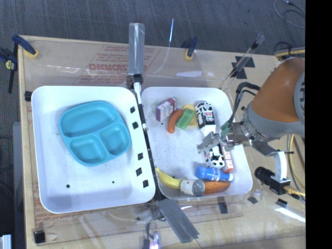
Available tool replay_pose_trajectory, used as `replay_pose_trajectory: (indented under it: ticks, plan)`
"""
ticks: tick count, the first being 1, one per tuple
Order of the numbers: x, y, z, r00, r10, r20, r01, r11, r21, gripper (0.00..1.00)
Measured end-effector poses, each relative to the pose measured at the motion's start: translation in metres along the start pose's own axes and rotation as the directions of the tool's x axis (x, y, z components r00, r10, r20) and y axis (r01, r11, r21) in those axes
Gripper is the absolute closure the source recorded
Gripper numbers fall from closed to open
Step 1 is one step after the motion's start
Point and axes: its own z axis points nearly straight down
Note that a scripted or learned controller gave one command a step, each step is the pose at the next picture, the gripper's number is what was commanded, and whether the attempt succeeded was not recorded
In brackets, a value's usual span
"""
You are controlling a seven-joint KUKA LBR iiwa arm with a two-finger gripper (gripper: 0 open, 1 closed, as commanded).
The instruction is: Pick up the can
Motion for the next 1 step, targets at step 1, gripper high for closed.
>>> replay_pose_trajectory:
  ticks: [1]
  plan:
    - [-0.0142, -0.0034, -0.0924, 1.0, 0.018, 0.002, -0.018, 1.0, -0.003, 0.0]
